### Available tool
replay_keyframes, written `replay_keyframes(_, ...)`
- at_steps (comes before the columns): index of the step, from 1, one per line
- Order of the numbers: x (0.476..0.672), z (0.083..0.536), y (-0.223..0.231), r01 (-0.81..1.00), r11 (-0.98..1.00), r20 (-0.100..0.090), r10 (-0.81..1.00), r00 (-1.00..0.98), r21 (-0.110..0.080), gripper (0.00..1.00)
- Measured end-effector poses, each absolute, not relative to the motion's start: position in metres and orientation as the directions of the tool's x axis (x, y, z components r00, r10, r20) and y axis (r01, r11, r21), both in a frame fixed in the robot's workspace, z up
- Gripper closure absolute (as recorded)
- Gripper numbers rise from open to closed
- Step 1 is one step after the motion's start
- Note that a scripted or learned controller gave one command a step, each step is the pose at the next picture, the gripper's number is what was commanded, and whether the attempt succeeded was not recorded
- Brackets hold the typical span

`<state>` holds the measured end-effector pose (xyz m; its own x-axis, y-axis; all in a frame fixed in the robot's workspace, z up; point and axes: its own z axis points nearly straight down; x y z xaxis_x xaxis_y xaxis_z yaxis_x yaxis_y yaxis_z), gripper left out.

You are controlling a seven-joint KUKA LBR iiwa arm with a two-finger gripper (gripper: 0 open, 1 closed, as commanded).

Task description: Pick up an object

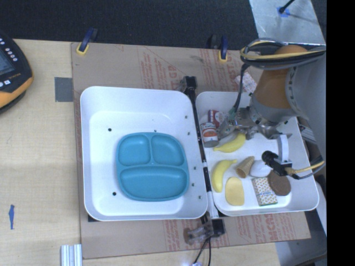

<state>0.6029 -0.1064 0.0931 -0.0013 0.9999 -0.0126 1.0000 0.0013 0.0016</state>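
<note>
My gripper (pixel 228 127) hangs low in the right bin (pixel 310 204), near its upper left corner. The grey arm with its orange band (pixel 274 87) covers the bin's upper right part. Just below the gripper lies a yellow banana (pixel 232 143), close to it or touching it. A small red and white can (pixel 209 133) stands just left of the gripper, against the bin's left wall. The arm's body hides what lies beneath the gripper.
Lower in the right bin lie a second banana (pixel 221 174), a tan cone (pixel 245 166), a yellow oval piece (pixel 234 192), a patterned packet (pixel 264 192), a brown disc (pixel 279 184) and a white piece (pixel 259 169). The left bin (pixel 94 110) holds a blue divided plate (pixel 152 167).
</note>
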Motion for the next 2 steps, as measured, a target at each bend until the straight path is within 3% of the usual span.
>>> replay_keyframes(1, 0.602, 0.104, -0.104, 1.0, 0.002, -0.006, 1.0, -0.002, 0.0, 1.0)
replay_keyframes(2, 0.576, 0.198, -0.03, 1.0, 0.01, 0.003, 1.0, -0.01, 0.004, 1.0)
